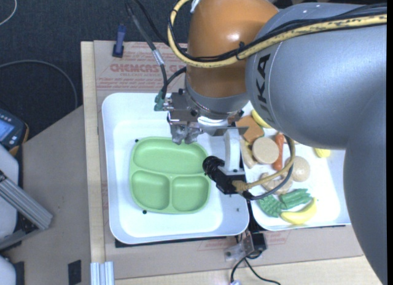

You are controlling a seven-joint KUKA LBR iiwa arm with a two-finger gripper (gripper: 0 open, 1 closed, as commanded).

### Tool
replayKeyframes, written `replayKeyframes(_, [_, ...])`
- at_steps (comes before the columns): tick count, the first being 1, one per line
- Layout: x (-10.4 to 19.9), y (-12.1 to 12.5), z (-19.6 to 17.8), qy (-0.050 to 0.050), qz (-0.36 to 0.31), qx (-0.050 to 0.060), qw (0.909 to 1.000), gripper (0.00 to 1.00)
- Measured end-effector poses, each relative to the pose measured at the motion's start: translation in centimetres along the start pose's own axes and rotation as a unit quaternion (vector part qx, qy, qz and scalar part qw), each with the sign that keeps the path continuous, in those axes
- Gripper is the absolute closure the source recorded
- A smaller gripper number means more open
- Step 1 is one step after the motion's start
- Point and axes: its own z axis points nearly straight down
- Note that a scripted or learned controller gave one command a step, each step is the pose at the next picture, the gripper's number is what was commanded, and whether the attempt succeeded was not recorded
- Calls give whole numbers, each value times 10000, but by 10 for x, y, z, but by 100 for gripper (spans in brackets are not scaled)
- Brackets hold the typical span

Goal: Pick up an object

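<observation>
— Green divided plate (169,176), flat in the view's left white bin (116,155), near the middle. Likely the target, judging by the gripper (184,135) poised just over its far rim.

— Jaws apart or together?

— Cannot tell; too small and shadowed under the grey wrist.

— Best way to do the step, then?

— Straddle the raised far rim, one side inside the compartment and one outside. Descend straight and slowly, close only once level with the rim, then lift gently. Probably a light, slick plastic, so likely to tip or slip from an edge grasp.

— Anything in the way?

— Black cable fitting (218,173) hanging beside the plate's right edge, close enough to snag or nudge it. Bin wall just beyond the rim, leaving little room on the outer side.

— And around it?

— Toy food heaped in the right bin (334,210): yellow banana (298,215), green pod (288,199), orange carrot (280,152), pale round slice (266,150). Largely covered by the arm, so harder to reach. Blue clip (118,41) at the tabletop (98,93) far edge, well apart.
</observation>
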Motion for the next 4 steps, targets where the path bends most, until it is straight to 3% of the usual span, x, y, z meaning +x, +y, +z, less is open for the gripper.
replayKeyframes(1, [24,41,134,-11,-20,31,10000,100])
replayKeyframes(2, [30,68,-48,44,-25,-127,9999,100])
replayKeyframes(3, [23,83,147,-20,-3,53,10000,100])
replayKeyframes(4, [11,83,15,28,-10,-91,10000,100])
